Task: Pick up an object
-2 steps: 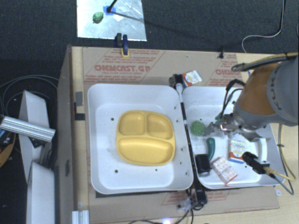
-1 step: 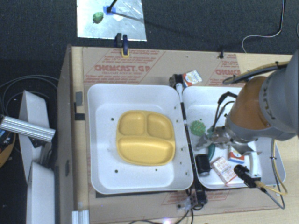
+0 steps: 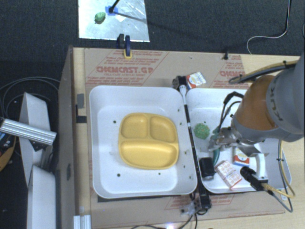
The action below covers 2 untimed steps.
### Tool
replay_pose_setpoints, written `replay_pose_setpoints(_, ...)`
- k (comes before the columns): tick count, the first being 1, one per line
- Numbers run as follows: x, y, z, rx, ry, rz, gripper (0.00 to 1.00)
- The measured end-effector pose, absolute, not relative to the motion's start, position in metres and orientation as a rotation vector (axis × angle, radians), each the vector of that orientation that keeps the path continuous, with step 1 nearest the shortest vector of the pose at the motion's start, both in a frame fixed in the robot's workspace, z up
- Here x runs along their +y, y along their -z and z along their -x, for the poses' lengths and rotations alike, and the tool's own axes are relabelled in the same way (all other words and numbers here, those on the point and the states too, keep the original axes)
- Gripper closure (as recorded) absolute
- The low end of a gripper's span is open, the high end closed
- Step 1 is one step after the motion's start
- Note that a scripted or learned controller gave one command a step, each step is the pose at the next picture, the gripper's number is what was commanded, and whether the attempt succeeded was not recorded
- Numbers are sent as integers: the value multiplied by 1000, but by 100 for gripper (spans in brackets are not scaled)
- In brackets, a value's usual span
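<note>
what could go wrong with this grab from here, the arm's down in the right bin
The gripper sits low in the right bin amid crowded items: a green object beside it, a black object and a red-and-white box just below. It may nudge one aside or catch two together. The green object also lies near the wall between the bins, so the wall could block a clean approach. The arm hides what lies under the wrist, so a grasp is unconfirmed.
</note>
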<state>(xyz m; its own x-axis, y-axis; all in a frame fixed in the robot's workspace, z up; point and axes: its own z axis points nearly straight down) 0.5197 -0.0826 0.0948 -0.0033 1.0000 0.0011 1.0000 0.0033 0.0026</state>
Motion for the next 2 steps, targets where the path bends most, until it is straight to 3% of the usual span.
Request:
replay_pose_setpoints(1,-135,-166,-526,2220,-2,-2218,100)
replay_pose_setpoints(2,-89,-235,-541,2224,-5,-2215,100)
